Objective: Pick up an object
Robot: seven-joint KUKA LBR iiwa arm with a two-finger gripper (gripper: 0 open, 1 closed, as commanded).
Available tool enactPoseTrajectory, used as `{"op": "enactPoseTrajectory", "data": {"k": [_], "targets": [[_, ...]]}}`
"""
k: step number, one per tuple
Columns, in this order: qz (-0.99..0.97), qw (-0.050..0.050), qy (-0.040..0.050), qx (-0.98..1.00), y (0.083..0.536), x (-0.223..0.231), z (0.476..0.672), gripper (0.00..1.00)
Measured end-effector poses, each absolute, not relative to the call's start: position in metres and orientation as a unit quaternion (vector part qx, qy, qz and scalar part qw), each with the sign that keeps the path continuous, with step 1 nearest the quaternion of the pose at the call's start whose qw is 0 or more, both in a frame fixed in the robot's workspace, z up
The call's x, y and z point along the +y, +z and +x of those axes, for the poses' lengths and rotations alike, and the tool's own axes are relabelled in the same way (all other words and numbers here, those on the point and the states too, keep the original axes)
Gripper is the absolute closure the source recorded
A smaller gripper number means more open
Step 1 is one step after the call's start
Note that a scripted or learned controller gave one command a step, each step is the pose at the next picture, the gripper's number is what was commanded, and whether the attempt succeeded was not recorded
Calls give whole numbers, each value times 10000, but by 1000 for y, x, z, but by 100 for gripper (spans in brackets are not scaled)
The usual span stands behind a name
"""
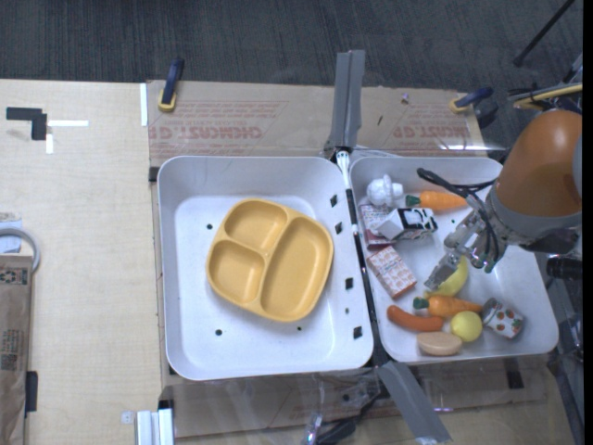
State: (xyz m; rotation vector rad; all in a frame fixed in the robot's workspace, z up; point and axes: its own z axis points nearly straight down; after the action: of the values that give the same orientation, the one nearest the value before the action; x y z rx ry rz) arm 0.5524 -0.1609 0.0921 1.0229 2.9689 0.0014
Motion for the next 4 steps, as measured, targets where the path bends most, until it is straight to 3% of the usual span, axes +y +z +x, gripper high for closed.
{"op": "enactPoseTrajectory", "data": {"k": [1, 2, 3, 4], "targets": [[3237, 13, 5, 9462, 93, -188, 626, 0], [2870, 14, 3, 9579, 93, -204, 579, 0], [2277, 11, 3, 9737, 93, -197, 561, 0], [2709, 19, 4, 9626, 93, -166, 602, 0]]}}
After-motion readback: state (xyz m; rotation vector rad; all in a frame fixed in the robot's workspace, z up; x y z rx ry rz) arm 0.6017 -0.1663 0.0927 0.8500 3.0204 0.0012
